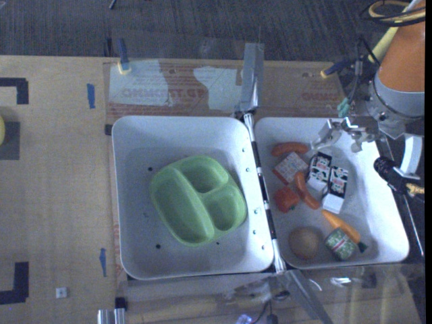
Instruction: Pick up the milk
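Milk: 2 small black-and-white cartons lie side by side in the middle of the right bin (391,248). I take them as the milk (329,176). They rest on the bin floor, touching each other.

Neighbours of the milk: a small pink-and-white packet (291,166) lies just beside it on the view's left, an orange carrot-like piece (307,191) touches its lower left side, and a white block (333,202) sits just below it.

Other items: a red sausage shape (291,148) near the bin's top, a red piece (286,199), a brown round thing (304,242), and a green-labelled can (342,245) with another carrot (340,225) beside it.

Left bin: the left bin (135,154) holds a green divided plate (198,199).

Gripper: the gripper (343,133) is above the upper right part of the right bin, near the milk but apart from it. Its fingers look spread open, with nothing between them.

Progress: in my judgement nothing of the task is done yet. The milk is not grasped and not lifted.

Left to do: move over the cartons, go down, close on 1 carton, lift it.

Risk: the cartons are crowded, so a finger may push a neighbour.
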Available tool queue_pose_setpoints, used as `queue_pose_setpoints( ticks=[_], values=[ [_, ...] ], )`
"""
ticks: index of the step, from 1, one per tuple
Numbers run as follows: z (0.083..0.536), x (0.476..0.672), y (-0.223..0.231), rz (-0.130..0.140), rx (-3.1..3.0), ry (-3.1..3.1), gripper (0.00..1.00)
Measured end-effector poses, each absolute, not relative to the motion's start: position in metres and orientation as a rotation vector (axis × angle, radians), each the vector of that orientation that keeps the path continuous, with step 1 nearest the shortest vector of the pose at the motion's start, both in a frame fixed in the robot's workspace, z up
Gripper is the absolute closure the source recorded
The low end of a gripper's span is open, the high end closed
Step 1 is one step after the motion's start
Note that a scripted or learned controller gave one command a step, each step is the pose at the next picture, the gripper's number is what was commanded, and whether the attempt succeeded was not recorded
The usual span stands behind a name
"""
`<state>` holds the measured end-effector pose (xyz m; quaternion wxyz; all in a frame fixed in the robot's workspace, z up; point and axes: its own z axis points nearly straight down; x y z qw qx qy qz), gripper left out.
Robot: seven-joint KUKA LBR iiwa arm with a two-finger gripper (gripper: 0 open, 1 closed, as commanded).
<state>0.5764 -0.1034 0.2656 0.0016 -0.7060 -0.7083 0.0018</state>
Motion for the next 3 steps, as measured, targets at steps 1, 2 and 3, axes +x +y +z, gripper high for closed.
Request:
queue_pose_setpoints(
  ticks=[1, 2, 3],
  values=[
    [0.115, 0.571, -0.142, -0.003, -2.251, -2.203, 0.0],
    [0.125, 0.573, -0.142, -0.005, -2.252, -2.204, 1.0],
    [0.192, 0.48, -0.121, 0.007, -2.448, -1.959, 1.0]
  ],
)
